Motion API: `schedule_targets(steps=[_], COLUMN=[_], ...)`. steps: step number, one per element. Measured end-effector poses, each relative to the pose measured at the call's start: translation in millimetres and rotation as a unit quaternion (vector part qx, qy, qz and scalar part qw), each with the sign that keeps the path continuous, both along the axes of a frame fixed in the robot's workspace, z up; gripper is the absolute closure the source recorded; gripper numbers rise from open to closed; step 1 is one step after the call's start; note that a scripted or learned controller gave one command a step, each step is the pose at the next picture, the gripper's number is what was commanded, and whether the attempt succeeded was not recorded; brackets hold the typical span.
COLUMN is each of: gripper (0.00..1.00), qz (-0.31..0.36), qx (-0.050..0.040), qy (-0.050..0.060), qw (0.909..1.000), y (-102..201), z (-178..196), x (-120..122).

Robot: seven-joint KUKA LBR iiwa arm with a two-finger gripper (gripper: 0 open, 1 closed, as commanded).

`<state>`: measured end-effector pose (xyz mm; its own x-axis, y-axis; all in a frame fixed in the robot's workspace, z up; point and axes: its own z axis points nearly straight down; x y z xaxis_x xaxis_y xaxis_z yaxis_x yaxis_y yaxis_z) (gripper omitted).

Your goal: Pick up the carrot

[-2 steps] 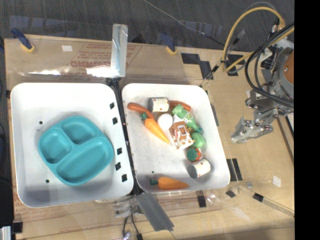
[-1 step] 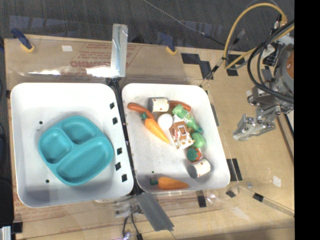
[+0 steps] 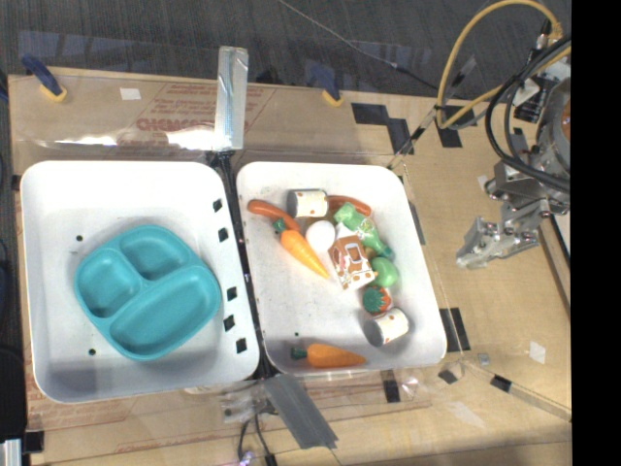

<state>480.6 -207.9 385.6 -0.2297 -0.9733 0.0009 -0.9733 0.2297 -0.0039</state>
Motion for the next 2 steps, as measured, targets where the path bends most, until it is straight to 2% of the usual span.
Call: schedule_targets(steps=[1, 2], gripper=[1.0, 1.0], qz=[0.002, 0.211], qx=[-0.0005, 0.0007], qy=[-0.001, 0.002], qw=[1.0, 0.9776], y=[0.4, -1.8], z=[10.8, -8.3], x=[1.2, -2.9])
